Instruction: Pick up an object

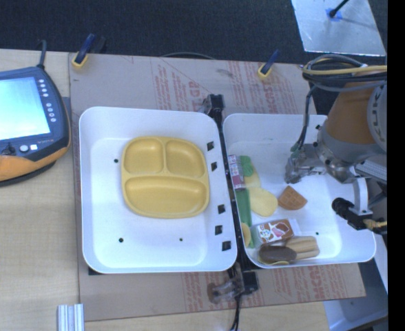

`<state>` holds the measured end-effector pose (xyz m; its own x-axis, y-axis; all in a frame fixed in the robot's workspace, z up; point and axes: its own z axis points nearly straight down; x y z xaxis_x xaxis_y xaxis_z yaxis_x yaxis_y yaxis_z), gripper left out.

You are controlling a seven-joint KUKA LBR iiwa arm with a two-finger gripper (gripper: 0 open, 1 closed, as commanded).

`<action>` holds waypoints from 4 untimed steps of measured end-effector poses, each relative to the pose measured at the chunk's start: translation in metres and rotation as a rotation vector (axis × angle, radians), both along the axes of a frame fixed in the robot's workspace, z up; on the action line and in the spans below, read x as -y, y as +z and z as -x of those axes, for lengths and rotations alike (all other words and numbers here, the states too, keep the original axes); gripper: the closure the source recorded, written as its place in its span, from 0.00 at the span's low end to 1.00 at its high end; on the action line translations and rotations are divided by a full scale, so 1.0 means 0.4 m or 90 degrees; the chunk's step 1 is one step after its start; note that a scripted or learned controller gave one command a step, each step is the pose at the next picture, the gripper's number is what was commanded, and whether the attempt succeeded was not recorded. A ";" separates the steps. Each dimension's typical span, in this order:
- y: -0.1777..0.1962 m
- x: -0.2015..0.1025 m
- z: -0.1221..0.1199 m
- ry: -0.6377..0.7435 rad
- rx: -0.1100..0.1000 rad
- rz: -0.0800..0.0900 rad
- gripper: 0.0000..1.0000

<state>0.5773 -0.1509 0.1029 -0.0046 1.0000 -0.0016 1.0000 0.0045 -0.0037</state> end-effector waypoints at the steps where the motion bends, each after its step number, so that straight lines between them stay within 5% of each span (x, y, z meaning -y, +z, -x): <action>1: -0.001 0.000 0.000 0.000 0.000 0.000 0.00; 2: -0.031 -0.034 0.141 -0.001 -0.004 -0.002 0.00; 3: -0.002 -0.029 0.134 0.000 0.000 -0.001 1.00; 4: -0.002 -0.029 0.134 0.000 0.000 0.000 0.00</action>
<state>0.5239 -0.1391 0.1019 -0.0042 1.0000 -0.0011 1.0000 0.0042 -0.0039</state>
